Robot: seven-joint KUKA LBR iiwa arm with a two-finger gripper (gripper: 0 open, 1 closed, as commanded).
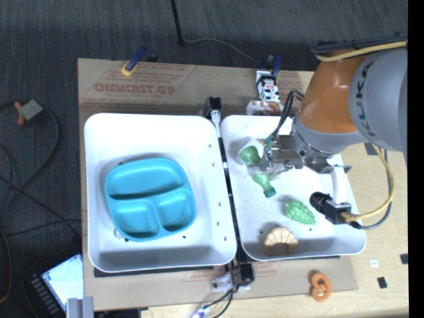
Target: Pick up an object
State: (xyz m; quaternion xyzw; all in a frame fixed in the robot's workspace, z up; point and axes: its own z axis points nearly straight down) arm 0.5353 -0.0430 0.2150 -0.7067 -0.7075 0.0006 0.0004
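Note:
My gripper hangs over the upper left part of the right bin. A small green piece pokes out right under its tip, touching or very close to it. Another green, rounded thing lies just left of the gripper, beside a pale translucent shape. A bumpy light-green object rests lower right of the gripper. A tan, ridged, croissant-like object sits near the bin's front wall.
The left bin bears a blue divided plate. An orange ring-shaped item lies on the bench in front of the right bin. A small printed box and blue clamps stand along the board's back edge.

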